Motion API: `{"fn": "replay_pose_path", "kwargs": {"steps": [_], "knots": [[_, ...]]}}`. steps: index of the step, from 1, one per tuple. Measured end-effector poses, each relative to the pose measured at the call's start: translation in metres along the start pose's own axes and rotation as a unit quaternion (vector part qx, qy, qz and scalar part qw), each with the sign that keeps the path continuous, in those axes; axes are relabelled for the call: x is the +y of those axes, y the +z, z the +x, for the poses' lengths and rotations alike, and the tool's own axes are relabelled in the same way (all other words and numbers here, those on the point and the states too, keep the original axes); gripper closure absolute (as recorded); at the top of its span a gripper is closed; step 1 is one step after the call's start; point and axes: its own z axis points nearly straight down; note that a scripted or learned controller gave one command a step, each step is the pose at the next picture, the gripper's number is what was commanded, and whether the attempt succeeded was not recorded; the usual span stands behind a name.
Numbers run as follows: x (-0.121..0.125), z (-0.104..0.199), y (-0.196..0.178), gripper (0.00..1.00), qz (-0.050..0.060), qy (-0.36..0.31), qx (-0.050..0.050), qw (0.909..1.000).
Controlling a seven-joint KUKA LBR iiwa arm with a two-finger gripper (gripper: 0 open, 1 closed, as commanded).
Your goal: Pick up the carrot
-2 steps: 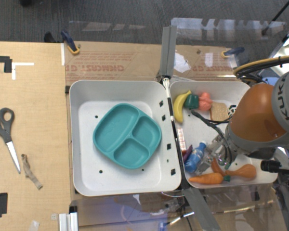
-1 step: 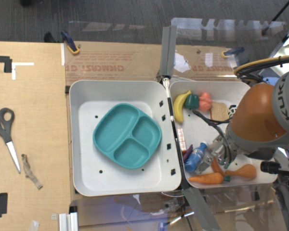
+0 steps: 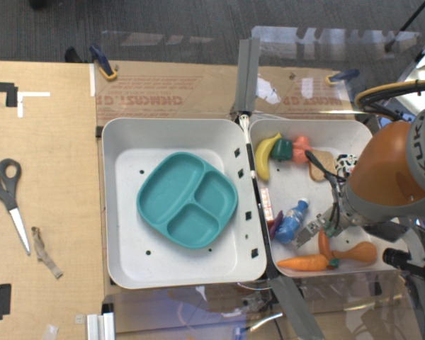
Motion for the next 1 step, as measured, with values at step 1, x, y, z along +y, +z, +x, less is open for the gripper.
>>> {"fn": "replay_pose_path", "kwargs": {"steps": [1], "knots": [[0.0835,-0.0967,-0.0003,0.00,0.001,0.031,0.000,0.9995]]}}
